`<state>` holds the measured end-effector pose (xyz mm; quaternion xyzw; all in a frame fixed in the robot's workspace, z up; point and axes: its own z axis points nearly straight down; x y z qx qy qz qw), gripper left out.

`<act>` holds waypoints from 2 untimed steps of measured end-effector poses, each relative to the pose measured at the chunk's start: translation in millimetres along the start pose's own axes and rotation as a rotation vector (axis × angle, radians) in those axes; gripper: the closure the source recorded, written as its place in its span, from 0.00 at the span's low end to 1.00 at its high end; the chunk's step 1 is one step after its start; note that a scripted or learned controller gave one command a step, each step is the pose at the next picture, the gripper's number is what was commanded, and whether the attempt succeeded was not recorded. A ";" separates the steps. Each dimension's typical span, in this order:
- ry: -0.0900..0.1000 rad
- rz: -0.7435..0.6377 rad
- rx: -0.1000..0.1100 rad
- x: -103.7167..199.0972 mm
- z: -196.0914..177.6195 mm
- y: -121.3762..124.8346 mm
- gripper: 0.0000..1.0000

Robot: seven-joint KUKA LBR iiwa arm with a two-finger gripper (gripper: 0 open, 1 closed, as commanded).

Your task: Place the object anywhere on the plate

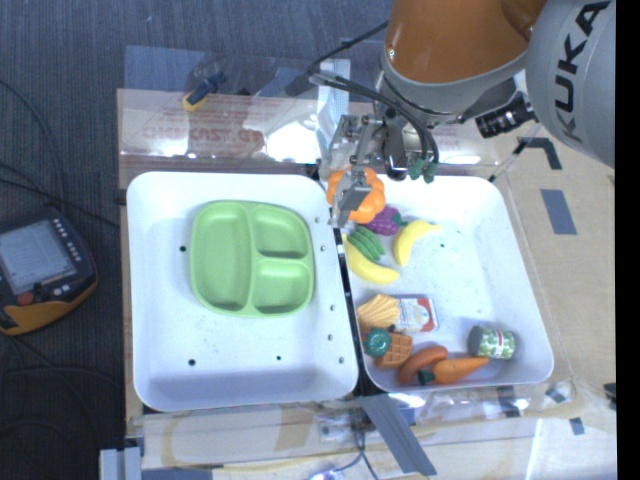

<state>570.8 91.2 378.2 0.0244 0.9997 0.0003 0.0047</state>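
Green 3-compartment plate, left bin

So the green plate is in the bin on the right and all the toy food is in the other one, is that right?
Not quite. The green plate is in the left bin, as the camera view shows. The toy food, like the bananas and the carrot, is in the right bin.

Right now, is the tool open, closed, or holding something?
Tool: closed on an orange toy, over the right bin's top-left corner.
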 end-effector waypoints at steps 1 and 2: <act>0.007 -0.491 -0.003 24.5 -1.1 32.0 1.00; 0.006 -0.491 -0.003 24.5 -1.1 31.9 0.00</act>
